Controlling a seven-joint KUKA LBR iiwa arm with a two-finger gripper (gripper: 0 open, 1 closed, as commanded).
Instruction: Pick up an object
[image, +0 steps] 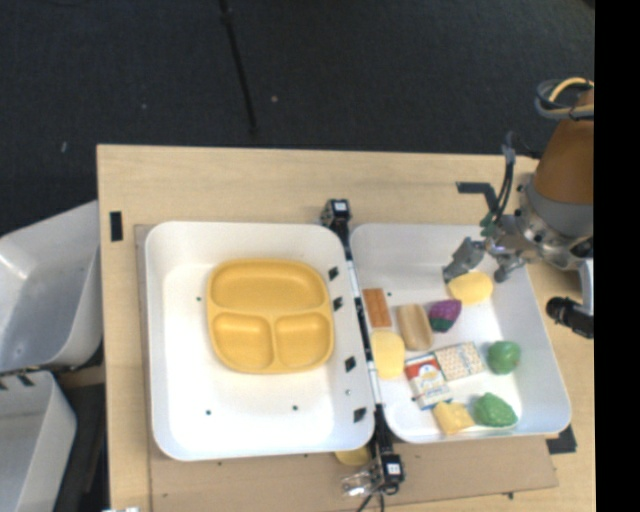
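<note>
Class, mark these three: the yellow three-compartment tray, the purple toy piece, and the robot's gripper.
yellow three-compartment tray (268, 287), camera view, bare floor of its long upper compartment
purple toy piece (444, 313), camera view, its rounded middle
gripper (486, 260), camera view, midway between its fingertips

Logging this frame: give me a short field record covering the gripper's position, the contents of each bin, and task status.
gripper position: gripper over the far part of the right bin, just above the yellow lemon-like piece
left bin: yellow divided tray
right bin contents: purple piece, two green pieces, printed box, tan block
task status: nothing visibly lifted yet
</note>
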